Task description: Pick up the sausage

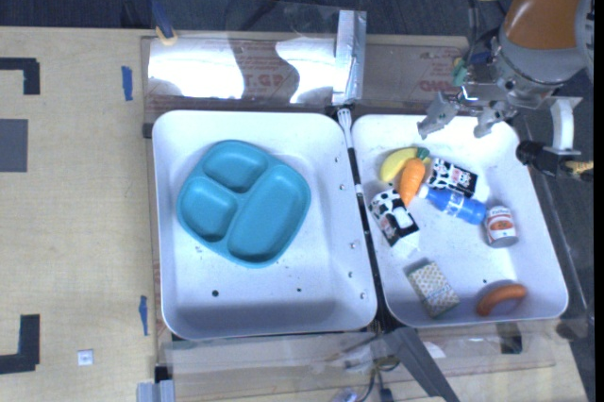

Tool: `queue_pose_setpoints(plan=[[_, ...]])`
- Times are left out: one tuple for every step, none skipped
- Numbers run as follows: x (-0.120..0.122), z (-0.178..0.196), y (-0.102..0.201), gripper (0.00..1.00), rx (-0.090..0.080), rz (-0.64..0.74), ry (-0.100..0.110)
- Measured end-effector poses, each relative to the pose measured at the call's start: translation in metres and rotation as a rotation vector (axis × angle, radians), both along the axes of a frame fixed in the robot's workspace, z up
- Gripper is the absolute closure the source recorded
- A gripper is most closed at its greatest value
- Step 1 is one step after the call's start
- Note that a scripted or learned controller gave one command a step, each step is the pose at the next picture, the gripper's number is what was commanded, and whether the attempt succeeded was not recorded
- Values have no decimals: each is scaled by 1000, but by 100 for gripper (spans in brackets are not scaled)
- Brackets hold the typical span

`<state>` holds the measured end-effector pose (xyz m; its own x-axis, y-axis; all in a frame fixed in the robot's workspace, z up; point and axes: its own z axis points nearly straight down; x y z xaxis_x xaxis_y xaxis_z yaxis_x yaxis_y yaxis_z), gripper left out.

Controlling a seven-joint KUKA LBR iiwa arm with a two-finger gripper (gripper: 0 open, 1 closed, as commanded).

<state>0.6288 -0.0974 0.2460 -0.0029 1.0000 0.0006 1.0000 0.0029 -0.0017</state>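
Note:
The sausage point(501, 297), a short orange-brown oblong, lies in the near right corner of the right bin point(547, 244). My gripper point(462, 120) hangs over the far edge of that bin, well away from the sausage. It is open: its two grey fingers point(437, 118) are spread apart and nothing sits between them.
The right bin also holds a banana point(394, 162), a carrot point(411, 179), a blue bottle point(459, 194), a cow-patterned carton point(394, 214), a small can point(500, 226) and a patterned block point(432, 286). A blue divided plate point(245, 200) fills the left bin point(179, 287).

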Motion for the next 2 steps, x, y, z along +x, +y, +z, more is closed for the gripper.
queue_pose_setpoints(plan=[[1,10,0,100,-1,1,-3],[-28,139,-7,100,-2,-1,-3]])
